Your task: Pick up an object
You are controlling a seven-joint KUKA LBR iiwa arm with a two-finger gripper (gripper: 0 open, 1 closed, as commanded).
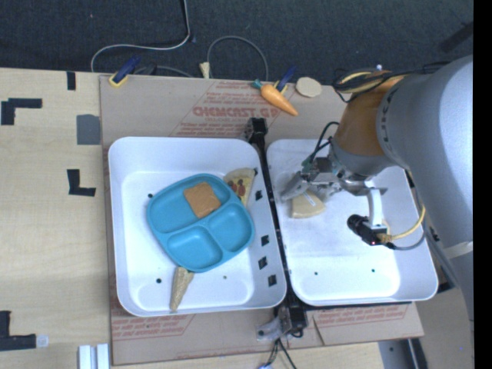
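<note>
Approach is judged under way: the gripper [301, 188] is lowered in the right bin [346, 279], just beside a pale wedge [307, 207]. Jaw opening cannot be told. Closure around the wedge is called for next.

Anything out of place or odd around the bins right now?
Yes: a toy carrot and a round beige piece lie on the cardboard behind the bins, outside both. In the left bin, the blue divided plate sits askew, with a cone-shaped piece poking out from under it.
</note>
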